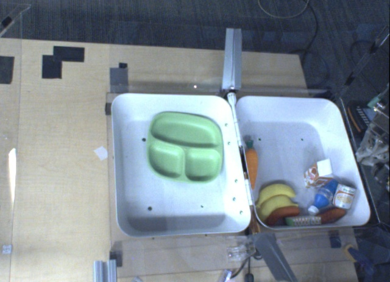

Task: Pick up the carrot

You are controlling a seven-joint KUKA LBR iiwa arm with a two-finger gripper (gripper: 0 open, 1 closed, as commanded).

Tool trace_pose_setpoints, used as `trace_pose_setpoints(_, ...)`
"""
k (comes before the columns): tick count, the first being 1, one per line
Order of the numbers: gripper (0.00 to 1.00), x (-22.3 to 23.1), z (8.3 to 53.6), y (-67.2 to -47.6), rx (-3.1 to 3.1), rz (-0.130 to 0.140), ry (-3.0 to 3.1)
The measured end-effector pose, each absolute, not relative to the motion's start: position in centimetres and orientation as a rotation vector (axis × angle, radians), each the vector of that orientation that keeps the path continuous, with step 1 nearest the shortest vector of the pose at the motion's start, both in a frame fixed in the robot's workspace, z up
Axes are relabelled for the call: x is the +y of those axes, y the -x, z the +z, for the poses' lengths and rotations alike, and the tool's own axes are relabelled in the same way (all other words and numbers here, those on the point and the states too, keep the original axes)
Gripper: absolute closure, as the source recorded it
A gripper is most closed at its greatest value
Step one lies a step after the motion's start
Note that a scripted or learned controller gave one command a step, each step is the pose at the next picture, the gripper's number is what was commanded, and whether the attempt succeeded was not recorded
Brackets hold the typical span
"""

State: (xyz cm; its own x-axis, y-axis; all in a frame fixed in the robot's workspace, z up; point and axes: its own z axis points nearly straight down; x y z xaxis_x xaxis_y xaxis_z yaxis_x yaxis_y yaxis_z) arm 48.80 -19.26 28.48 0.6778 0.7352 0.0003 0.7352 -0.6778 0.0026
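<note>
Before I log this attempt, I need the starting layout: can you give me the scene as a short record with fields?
target: carrot, orange with green top, lying lengthwise
target location: right bin, against its left wall
near the target: bananas just below it in the view, apart from it
other right-bin items: small bottle, packets and a reddish item along the lower edge
left bin: holds a green divided tray, three compartments
task state: carrot lying in the bin, not yet lifted

Dark blue carpet floor [152, 3], light wood bench [55, 171], black cable [292, 0] on carpet
</note>
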Motion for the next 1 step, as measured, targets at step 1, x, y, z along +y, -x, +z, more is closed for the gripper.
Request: trace_pose_setpoints(1,1.00,-14.34,22.50,-59.44,1.273,0.001,-2.871)
